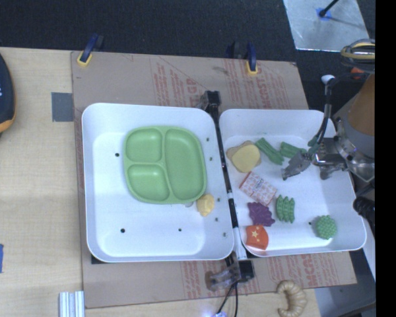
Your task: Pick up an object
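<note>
Gripper [310, 164] was positioned over the right bin [336, 121], fingers spread apart w/ nothing between them. Objects lay in that bin: yellow potato-like piece [244, 156] and green pods [272, 150] to the gripper's left, patterned packet [258, 187], purple grapes [260, 212], red tomato [256, 236] and green round fruit [326, 226] nearer. A green divided plate [165, 164] sat in the left bin [105, 236].

The pale wooden worktop [33, 197] carries a brown cardboard sheet [178, 78] held at its far edge by clamps. On the sheet two shallow white bins sit side by side, left bin [102, 236] and right bin [336, 243].
</note>
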Robot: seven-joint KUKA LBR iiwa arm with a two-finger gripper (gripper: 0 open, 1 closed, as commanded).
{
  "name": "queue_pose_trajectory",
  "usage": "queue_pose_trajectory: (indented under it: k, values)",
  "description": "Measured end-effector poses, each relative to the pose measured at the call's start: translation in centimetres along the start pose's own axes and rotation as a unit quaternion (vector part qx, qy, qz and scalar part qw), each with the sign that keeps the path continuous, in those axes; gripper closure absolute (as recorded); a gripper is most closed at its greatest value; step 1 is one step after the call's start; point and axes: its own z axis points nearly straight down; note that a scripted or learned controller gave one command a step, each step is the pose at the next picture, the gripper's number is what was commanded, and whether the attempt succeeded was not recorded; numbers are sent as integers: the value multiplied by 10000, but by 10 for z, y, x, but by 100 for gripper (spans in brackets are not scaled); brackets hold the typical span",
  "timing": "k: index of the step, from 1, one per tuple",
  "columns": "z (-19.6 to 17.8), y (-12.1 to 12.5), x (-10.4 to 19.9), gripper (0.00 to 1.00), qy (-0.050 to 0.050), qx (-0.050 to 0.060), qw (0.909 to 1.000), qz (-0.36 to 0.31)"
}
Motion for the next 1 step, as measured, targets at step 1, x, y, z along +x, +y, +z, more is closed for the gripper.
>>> queue_pose_trajectory:
  k: [1]
  values:
    - [129,-11,19,0,11,33,10000,-7]
